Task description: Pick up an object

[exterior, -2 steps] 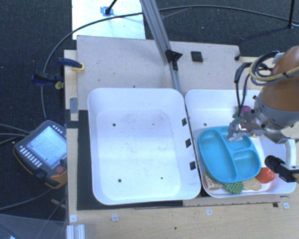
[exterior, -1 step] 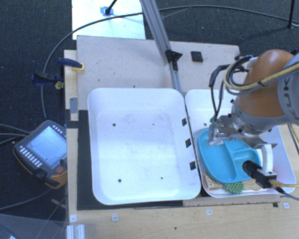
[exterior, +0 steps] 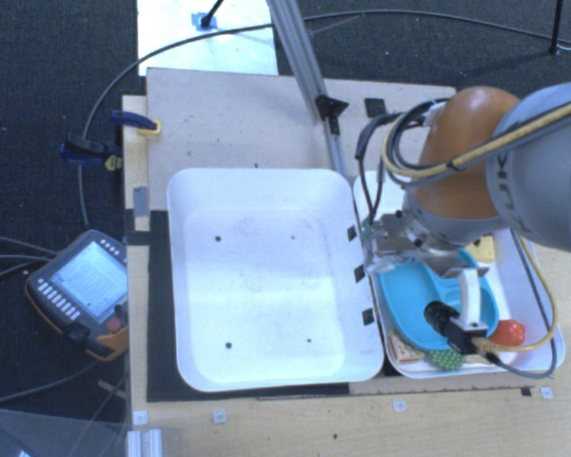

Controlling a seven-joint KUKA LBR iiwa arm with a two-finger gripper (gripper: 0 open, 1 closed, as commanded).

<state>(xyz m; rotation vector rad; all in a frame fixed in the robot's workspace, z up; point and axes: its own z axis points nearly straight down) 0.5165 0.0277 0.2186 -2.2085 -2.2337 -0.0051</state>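
Observation:
The right bin (exterior: 544,303) holds a blue shallow dish (exterior: 407,307), a red ball (exterior: 510,331), a green patterned piece (exterior: 445,358), a tan flat piece (exterior: 405,353) and a yellow thing (exterior: 484,248) partly under the arm. My gripper (exterior: 414,255) hangs low over the bin's left part, right above the blue dish, with the grey and orange wrist covering it from above. Its lower end is hidden by the wrist body, and no object can be seen in it.
The left bin (exterior: 257,274) lies beside the right one, their rims almost touching. A slanted metal pole (exterior: 300,50) rises at the back. A teach pendant (exterior: 81,288) and a blue clamp (exterior: 90,150) sit left of the bench.

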